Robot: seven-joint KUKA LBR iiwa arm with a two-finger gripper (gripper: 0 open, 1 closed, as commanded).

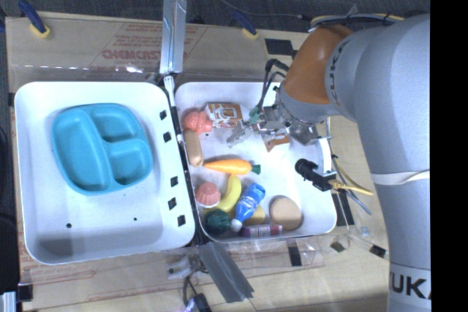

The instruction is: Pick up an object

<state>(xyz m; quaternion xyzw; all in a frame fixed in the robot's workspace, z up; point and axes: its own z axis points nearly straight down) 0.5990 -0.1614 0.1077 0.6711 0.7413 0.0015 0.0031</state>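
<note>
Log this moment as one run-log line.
gripper: low in right bin, near small box | grasp: unconfirmed | blue tray: left bin

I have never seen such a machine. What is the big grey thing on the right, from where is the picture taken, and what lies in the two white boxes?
The grey thing is a robot arm with an orange band near its wrist. At its end is a gripper for picking things up. One fixed camera looks down on the bench at a slant. The left bin holds a blue divided tray. The right bin holds toy food: a carrot, a banana, a blue bottle, a small carton and a brown bread roll. The gripper hangs over the right bin, near the carton. I cannot see anything held.
</note>
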